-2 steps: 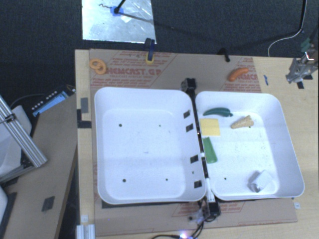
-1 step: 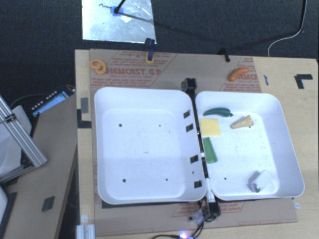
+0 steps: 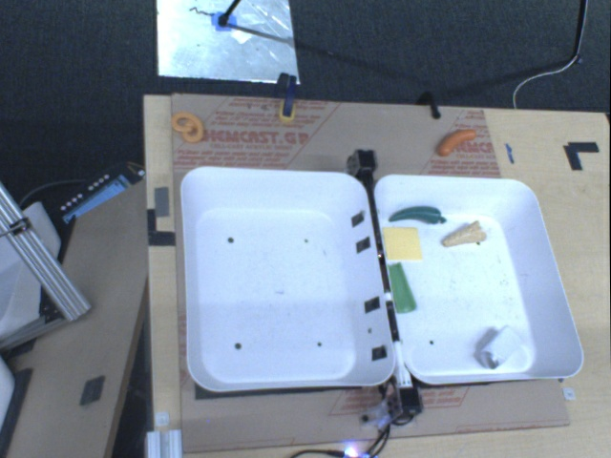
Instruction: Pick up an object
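a dark blue-grey carpet (image 3: 86, 55) covers the floor around the table (image 3: 535, 141), whose pale wooden top carries a brown printed cardboard sheet (image 3: 258, 134). at the top, a shiny silver sheet (image 3: 205, 31) lies on the carpet, with a black rod crossing it to a small blue piece (image 3: 226, 21). a white cable (image 3: 558, 60) loops over the carpet at upper right. black corner marks (image 3: 579, 153) sit on the table's right part. at left stands a lower wooden surface (image 3: 72, 370) bearing a slanted aluminium rail (image 3: 40, 265) and a blue-and-black device (image 3: 95, 194). the light is even and soft, brightest on the silver sheet.
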Tool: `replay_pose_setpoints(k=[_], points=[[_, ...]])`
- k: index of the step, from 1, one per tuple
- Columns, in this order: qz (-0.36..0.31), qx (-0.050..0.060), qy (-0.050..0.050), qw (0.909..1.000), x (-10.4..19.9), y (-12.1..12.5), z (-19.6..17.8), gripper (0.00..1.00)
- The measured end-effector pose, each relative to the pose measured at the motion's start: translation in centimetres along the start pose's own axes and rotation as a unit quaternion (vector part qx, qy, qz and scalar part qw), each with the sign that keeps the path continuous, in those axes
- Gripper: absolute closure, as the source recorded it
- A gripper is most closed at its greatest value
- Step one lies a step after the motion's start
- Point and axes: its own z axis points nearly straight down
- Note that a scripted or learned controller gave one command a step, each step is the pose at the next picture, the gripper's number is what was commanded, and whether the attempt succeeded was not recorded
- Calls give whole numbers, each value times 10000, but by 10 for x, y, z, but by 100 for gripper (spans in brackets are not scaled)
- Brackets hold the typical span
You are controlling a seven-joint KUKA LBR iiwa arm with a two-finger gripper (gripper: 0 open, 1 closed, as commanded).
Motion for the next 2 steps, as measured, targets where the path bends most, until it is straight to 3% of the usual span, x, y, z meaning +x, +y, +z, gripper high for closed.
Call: replay_pose_setpoints(k=[1,2], points=[[26,36,23,10000,22,-96,0,100],[-10,14,9,10000,22,19,5,100]])
